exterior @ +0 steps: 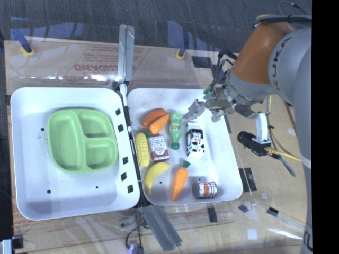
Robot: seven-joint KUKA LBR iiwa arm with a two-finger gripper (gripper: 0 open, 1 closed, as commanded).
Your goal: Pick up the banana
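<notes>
Near right bin's (pixel 229 157) front, banana (pixel 154 174); gripper (pixel 195 109) perhaps above.

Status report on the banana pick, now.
Pincer above right bin's far side, holding nothing. Banana lies near front-left, untouched. Corn and carrot crowd it.
</notes>
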